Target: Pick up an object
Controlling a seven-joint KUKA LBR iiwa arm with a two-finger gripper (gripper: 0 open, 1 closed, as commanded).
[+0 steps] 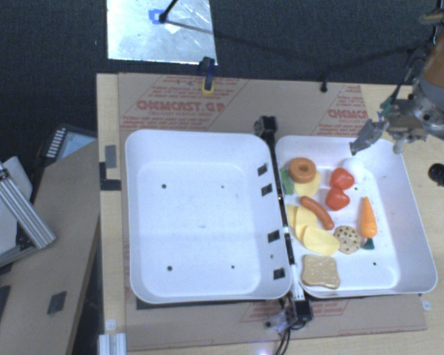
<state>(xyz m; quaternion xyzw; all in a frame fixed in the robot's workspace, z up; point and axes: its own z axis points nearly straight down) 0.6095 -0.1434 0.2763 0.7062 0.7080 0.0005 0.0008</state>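
Observation:
The right bin (411, 198) holds several toy foods: a donut (303, 170), two red tomatoes (342, 178) (337, 199), a carrot (367, 217), a sausage (317, 211), yellow slices (314, 237), a cookie (346, 237) and a slice of toast (320, 271). My gripper (379, 140) hangs above the far edge of this bin, up and to the right of the tomatoes. It is open, with nothing between its fingers (361, 137).
The left bin (200, 134) lies beside the right one, with black clips (270, 191) along the shared wall. A cardboard sheet (177, 98) lies under both bins. A shiny plate (160, 21) sits at the back, and a metal frame (15, 205) stands at the left.

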